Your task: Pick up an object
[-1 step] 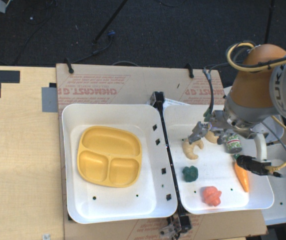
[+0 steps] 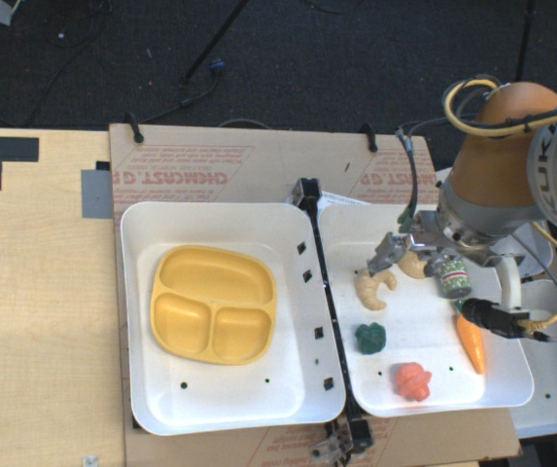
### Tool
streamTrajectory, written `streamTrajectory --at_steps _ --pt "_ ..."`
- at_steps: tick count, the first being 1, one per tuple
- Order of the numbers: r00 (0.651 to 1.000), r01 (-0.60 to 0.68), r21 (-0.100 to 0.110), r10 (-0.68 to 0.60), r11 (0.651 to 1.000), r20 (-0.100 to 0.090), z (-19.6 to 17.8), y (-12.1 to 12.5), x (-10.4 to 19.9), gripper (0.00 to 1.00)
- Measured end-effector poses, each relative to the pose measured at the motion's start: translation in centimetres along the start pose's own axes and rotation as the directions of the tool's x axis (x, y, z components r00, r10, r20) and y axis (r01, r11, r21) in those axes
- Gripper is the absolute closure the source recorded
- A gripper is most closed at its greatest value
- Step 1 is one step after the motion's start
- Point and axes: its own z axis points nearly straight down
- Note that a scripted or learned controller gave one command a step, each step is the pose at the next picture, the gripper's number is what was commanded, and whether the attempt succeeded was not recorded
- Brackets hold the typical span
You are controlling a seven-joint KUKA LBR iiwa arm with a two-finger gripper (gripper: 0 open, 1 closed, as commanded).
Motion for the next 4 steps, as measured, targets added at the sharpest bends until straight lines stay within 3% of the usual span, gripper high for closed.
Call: streamTrajectory --at_steps 2,3,4 --pt "1.000 -0.001 0.004 0.001 1.000 0.000 10.6 0.2 -0.3 0.00" --pt "1.000 -0.001 -0.001 0.001 1.000 0.000 13.0 0.2 -0.3 0.00" --pt "1.000 -0.005 0.000 0.005 1.000 -0.002 12.0 0.3 -0.3 1.00"
